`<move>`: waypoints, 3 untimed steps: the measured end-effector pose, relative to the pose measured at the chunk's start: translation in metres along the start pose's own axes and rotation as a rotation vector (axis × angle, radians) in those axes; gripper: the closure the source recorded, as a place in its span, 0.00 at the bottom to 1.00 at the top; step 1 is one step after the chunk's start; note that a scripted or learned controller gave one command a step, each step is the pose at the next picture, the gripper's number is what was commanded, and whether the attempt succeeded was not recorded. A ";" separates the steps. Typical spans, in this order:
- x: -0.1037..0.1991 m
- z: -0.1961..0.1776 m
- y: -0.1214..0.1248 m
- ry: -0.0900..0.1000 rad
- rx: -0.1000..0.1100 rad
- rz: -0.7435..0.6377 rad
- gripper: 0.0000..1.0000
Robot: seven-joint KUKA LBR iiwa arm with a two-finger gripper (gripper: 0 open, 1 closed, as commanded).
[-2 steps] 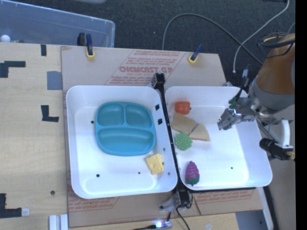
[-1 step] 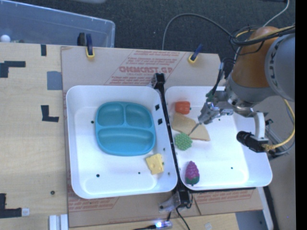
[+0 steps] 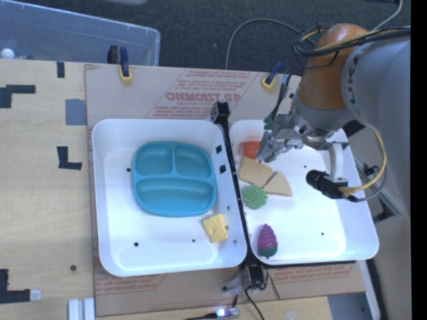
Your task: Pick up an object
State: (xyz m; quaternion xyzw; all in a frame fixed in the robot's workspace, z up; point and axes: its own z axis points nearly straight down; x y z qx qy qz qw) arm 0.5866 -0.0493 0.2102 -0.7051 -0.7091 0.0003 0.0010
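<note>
The arm (image 3: 347,65) enters from 3 o'clock and reaches over the right bin (image 3: 333,239). The claw (image 3: 267,151) hangs at the upper left part of that bin, above an orange-red item (image 3: 250,148) and the upper end of a tan bread-shaped slice (image 3: 255,173). Whether the claw is spread, pressed together or pinching anything cannot be told; no object is seen gripped.

Right bin contents: the orange-red item lies at 9 o'clock of the claw, near the bin's left wall. The tan slice lies at 6 o'clock of the claw, touching a second tan wedge (image 3: 280,185) at its 4 o'clock. A green bumpy ball (image 3: 254,197) lies just beside the slices at 6 o'clock. A purple grape cluster (image 3: 267,240) lies farther toward 6 o'clock, near the front left corner.

Left bin (image 3: 113,245) contents: a blue divided plate (image 3: 175,179) sits centrally. A yellow cheese piece (image 3: 215,227) lies at the plate's 5 o'clock, apart from it.

Both bins rest side by side on the table (image 3: 40,199).
</note>
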 end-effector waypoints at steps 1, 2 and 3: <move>0.042 -0.010 0.021 0.000 -0.001 0.000 1.00; 0.093 0.000 0.045 0.000 0.000 -0.001 1.00; 0.137 -0.012 0.072 0.000 -0.002 0.000 1.00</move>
